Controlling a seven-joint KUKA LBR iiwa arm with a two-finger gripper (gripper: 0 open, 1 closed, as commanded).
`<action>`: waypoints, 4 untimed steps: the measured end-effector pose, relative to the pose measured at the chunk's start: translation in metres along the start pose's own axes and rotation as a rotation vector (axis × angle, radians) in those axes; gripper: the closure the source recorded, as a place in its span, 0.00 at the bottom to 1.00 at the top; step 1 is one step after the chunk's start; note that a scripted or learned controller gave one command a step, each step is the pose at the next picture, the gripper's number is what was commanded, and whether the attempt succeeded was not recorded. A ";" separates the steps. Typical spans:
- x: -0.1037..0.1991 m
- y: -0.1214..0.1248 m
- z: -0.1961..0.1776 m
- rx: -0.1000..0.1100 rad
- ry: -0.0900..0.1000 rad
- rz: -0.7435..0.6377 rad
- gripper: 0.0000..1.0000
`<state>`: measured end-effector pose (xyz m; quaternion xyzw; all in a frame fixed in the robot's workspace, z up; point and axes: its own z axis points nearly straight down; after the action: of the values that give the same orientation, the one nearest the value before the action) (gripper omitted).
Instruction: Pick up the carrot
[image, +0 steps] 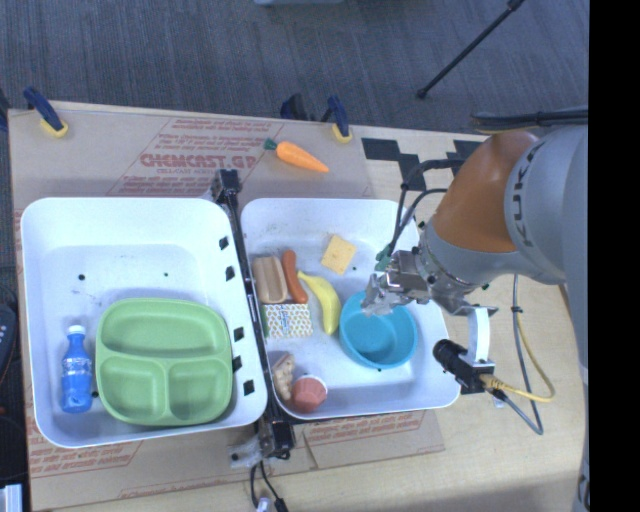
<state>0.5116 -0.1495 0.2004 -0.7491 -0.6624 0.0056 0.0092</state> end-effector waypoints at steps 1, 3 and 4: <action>-0.053 0.007 -0.014 -0.008 -0.008 -0.410 1.00; -0.041 -0.030 -0.081 -0.012 -0.011 -0.576 1.00; 0.026 -0.039 0.029 -0.003 -0.001 -0.335 1.00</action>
<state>0.4758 -0.1191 0.1719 -0.6283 -0.7779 0.0034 0.0085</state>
